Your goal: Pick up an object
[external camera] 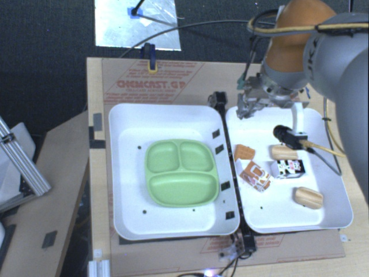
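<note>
Two bins: we saw a left bin bearing a green divided plate and a right bin bearing the loose items.
Candidates: we counted a tan wafer, a printed packet, a black-and-white box and two bread-like rolls, all nearer us than the gripper.
Handling: we judged the rolls light and soft, best pinched across the short axis.
Gripper: it hung over the right bin's far-left corner, holding nothing.
Unclear: we could not tell its finger spread.
</note>
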Controlling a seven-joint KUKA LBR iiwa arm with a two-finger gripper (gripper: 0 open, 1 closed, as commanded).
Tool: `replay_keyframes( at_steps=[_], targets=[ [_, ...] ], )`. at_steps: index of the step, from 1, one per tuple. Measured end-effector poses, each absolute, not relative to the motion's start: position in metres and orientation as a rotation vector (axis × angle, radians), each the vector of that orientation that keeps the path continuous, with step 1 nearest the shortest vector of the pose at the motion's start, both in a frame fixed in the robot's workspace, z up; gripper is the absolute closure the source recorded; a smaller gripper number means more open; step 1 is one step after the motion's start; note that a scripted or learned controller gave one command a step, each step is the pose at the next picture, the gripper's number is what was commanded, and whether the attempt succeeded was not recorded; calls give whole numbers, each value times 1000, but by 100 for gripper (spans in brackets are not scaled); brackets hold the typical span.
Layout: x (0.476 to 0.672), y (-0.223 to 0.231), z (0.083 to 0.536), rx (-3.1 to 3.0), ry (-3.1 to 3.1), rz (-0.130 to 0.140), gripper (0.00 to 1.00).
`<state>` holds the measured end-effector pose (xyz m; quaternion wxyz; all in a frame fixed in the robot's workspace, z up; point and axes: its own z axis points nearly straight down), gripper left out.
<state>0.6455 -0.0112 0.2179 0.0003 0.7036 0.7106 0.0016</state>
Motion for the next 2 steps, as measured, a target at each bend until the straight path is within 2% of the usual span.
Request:
replay_keyframes(
  at_steps=[1,2],
  targets=[
    [630,38,214,2212,2233,2,100],
    [629,101,224,2209,2234,5,100]
  ],
)
